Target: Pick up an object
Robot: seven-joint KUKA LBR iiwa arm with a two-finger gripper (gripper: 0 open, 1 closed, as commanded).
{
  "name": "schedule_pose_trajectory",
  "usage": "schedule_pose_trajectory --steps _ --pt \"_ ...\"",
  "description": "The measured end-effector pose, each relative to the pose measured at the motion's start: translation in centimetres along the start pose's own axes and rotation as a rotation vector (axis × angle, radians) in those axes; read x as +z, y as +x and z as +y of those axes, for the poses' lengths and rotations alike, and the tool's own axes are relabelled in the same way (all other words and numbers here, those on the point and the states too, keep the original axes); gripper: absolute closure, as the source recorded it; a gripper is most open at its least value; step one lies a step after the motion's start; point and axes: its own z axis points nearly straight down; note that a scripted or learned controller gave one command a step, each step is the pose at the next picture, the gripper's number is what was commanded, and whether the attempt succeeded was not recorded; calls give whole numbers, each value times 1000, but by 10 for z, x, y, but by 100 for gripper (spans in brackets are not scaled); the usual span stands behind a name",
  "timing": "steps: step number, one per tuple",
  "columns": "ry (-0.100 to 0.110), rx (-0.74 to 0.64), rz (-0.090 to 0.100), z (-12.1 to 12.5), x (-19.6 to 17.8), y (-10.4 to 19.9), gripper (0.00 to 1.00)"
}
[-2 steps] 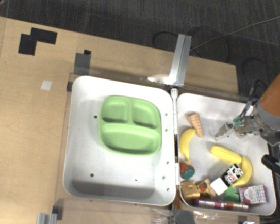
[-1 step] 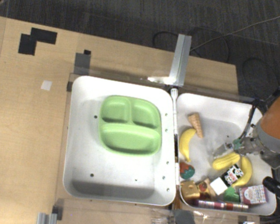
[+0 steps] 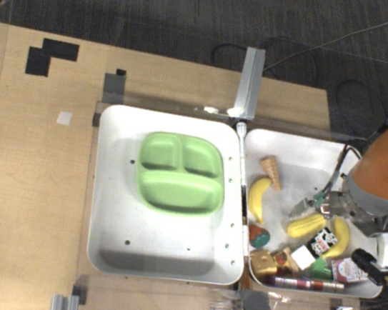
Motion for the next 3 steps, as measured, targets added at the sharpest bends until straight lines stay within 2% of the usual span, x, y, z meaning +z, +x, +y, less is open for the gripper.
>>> schedule_pose_trajectory --steps 1,2,3 --pt "-4 -3 4 3 -12 2 100" --pt "-4 -399 -1 -21 -1 38 100" --pt "1 -29 3 17 0 44 100"
